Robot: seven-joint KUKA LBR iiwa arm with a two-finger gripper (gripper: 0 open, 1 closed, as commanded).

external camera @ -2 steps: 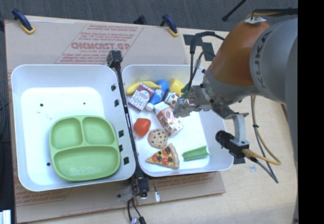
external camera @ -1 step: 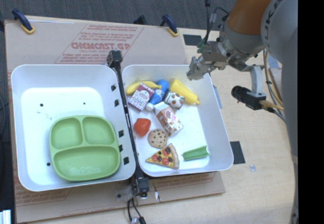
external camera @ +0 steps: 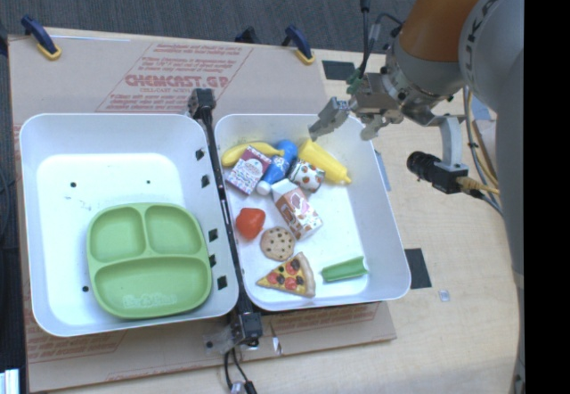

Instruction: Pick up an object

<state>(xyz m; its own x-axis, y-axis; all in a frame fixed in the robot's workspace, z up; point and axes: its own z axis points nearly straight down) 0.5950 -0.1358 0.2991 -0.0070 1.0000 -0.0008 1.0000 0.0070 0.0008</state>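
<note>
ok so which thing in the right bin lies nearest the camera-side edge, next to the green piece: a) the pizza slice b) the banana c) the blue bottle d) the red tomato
a, the pizza slice lies at the near edge of the right bin, just left of the green piece, while the banana and the other toys sit farther back.
</note>
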